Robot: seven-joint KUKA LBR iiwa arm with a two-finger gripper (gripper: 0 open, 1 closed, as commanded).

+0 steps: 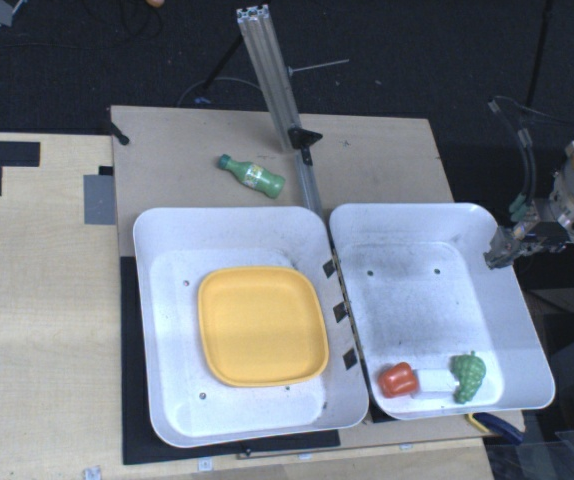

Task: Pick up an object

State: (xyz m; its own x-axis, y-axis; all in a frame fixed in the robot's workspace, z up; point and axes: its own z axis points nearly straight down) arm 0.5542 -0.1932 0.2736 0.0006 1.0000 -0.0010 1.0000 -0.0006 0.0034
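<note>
- You are looking at two candidates lying in the right bin, both near its front edge: a red-orange pepper and a green broccoli-like piece.
- The green piece is standing its long axis roughly front to back, narrow end toward the front rim; the pepper is looking squat, with no clear long axis (too small to say which way its stem is pointing).
- The two are sitting apart, with a pale strip between them that you cannot identify.
- Open room: the middle and back of the right bin floor are lying bare; the front rim is crowding both items closely.
- The gripper is hanging over the right bin's far right rim, well apart from both items; it is too dark and small to judge how it is set or whether anything is in it.
- In the left bin a yellow plate is lying flat.
- Behind the bins, a green bottle is lying on its side on the bench, beside a slanting metal rail.
</note>
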